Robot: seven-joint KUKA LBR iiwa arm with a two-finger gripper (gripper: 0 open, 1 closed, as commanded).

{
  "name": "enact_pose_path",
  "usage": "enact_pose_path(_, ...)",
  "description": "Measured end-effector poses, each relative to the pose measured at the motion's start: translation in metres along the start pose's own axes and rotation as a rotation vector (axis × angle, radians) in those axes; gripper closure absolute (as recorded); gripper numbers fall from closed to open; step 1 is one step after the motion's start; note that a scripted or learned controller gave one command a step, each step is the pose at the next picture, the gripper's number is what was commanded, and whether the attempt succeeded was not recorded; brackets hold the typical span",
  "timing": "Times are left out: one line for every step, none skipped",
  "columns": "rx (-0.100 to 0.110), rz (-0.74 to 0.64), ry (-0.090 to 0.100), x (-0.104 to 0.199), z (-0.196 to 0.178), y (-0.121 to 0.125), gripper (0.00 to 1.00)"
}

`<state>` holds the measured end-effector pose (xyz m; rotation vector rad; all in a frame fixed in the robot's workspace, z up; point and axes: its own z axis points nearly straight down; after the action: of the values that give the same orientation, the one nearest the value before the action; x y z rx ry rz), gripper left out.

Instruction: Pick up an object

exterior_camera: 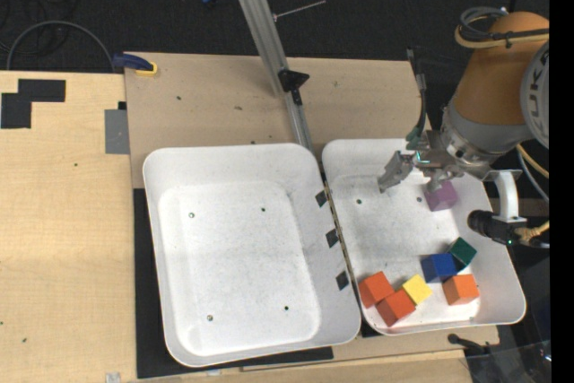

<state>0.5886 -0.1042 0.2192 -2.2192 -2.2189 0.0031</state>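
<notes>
Pale wooden bench (215, 99) against a dark floor, with two white bins side by side and blocks in the right one.

Purple block (440, 195) lying in the upper right part of the right bin (386, 224), just under the gripper (414, 168) and close to the bin's far-right rim. Cannot tell from above whether the jaws are spread or pressed together, nor whether the purple block is touched by them. Grey arm with orange band (493, 90) reaching in from the right. Lower in the same bin, a loose cluster near the front rim: green block (464, 251) touching blue block (439, 266), then yellow block (417, 289), an orange block (460, 288) and two red-orange blocks (386, 296) side by side. Left bin (233, 238) beside it, the rims almost touching. Slanted aluminium rail (260, 22) standing behind the bins.
</notes>
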Motion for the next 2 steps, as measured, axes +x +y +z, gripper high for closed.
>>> enact_pose_path(-0.001,0.002,0.0,-0.001,0.0,0.0,0.0)
enact_pose_path(-0.004,-0.009,0.001,0.082,0.031,0.079,0.0)
